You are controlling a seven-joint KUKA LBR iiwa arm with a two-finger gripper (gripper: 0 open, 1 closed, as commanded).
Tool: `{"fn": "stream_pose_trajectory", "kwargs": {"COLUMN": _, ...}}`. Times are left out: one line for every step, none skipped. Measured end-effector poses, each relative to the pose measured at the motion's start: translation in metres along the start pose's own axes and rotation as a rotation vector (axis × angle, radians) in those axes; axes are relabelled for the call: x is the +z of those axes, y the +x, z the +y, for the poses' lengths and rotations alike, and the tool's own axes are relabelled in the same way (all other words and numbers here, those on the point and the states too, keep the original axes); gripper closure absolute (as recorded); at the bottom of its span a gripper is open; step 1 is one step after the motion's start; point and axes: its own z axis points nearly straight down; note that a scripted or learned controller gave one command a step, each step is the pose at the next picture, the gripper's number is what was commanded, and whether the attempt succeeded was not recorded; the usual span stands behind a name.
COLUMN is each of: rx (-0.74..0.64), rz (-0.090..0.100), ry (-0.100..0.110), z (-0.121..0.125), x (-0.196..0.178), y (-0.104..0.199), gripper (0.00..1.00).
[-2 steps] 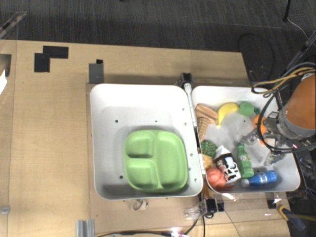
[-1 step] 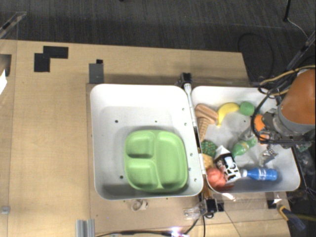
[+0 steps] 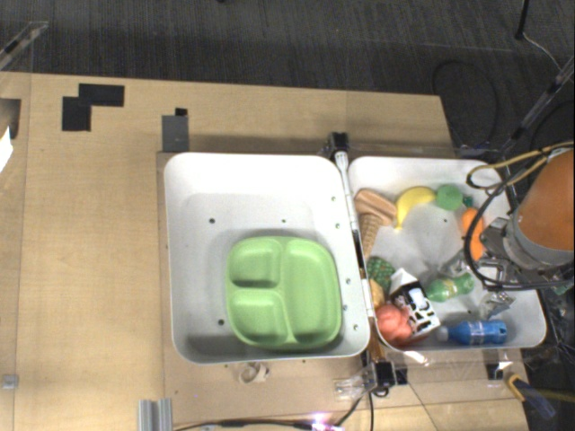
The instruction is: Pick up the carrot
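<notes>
Orange shows at the right bin's (image 3: 539, 330) far side, where the carrot (image 3: 469, 222) lies just under a loop of black cable, close beside the arm (image 3: 548, 212). Only part of the carrot is visible; the cable and the arm's wrist cover the rest. The gripper (image 3: 496, 303) hangs over the right side of this bin, nearer the camera than the carrot and apart from it, above bare white floor between a green bottle (image 3: 445, 287) and a blue item (image 3: 476, 332). Whether the claw is spread or pressed together I cannot tell, as it is small and blurred; nothing can be seen held in it.

Along the bin's far wall sit a tan bread piece (image 3: 375, 206), a lemon (image 3: 413, 200) and a round green item (image 3: 449, 196), the last just left of the carrot. Near the left wall are a dark green vegetable (image 3: 379, 269), a black-and-white object (image 3: 416, 305) and a red fruit (image 3: 393, 323), the last two touching.

The left bin (image 3: 189, 205) holds a green divided plate (image 3: 284, 290), lying flat toward its near side.
</notes>
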Motion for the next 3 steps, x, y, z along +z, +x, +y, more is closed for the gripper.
{"fn": "stream_pose_trajectory", "kwargs": {"rx": -0.004, "rz": -0.009, "ry": 0.009, "z": -0.003, "x": -0.014, "y": -0.005, "gripper": 1.00}}
{"fn": "stream_pose_trajectory", "kwargs": {"rx": 0.229, "rz": 0.000, "ry": -0.004, "z": 0.018, "x": -0.089, "y": -0.037, "gripper": 1.00}}
{"fn": "stream_pose_trajectory", "kwargs": {"rx": 0.227, "rz": -0.009, "ry": 0.002, "z": 0.017, "x": -0.101, "y": -0.041, "gripper": 1.00}}
